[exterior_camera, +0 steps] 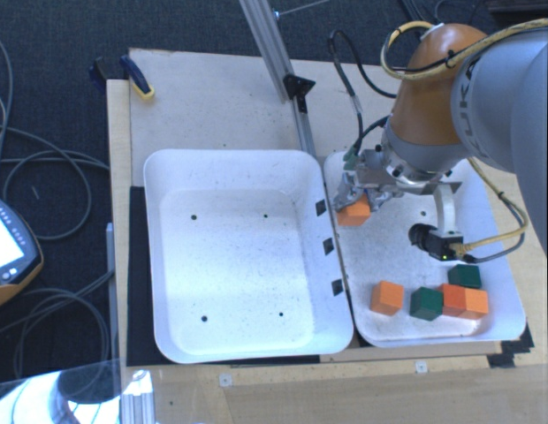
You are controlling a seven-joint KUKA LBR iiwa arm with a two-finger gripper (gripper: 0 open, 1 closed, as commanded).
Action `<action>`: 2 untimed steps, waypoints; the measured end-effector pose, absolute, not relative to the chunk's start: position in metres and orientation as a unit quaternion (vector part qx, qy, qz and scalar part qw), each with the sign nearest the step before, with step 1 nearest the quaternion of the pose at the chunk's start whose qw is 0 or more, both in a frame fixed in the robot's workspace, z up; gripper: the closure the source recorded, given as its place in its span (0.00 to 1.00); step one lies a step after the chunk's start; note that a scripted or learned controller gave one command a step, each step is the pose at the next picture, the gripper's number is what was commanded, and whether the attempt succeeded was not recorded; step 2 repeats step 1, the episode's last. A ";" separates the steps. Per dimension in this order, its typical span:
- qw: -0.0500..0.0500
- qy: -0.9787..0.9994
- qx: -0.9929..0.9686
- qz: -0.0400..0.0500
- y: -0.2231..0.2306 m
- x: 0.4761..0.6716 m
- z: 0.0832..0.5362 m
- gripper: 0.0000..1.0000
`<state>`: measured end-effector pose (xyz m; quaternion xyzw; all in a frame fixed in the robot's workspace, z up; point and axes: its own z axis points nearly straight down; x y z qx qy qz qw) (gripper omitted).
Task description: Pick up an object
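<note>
Along the near edge of the right bin (508, 321) a loose cluster of blocks lies where it has most likely settled against the bin's rim: an orange block (388, 297) a little apart toward the near-left corner, then a dark green block (426, 303) touching a red-orange block (453, 298), a lighter orange block (475, 302) at its side, and a second green block (465, 276) just behind them. None of these is being reached for at this moment, so they read as the remaining stock of candidates for the task. Further in, a black fitting with a small green light (430, 239) hangs beside the wrist, with a yellow cable running off toward the right edge. Farther still, near the left edge of the right bin and close to the wall it shares with the left bin (234, 254), the gripper (360, 198) points down at a small orange cube (353, 212). The cube sits right at the fingertips and appears caught between them, though the slant of the view leaves it hard to say whether it is off the floor of the bin or pressed against it; my judgement is that the fingers are clenched on it. Being so near the dividing wall, the grasp leaves little room on that side. Beyond the bins, a blue and yellow tool (138, 77) lies at the bench's far-left corner.
</note>
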<state>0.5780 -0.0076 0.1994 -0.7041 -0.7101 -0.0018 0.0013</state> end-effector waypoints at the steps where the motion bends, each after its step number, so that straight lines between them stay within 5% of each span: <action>1: 0.004 -0.708 -0.706 0.002 0.027 0.516 0.199 1.00; 2: 0.004 -0.708 -0.706 0.002 0.027 0.516 0.199 1.00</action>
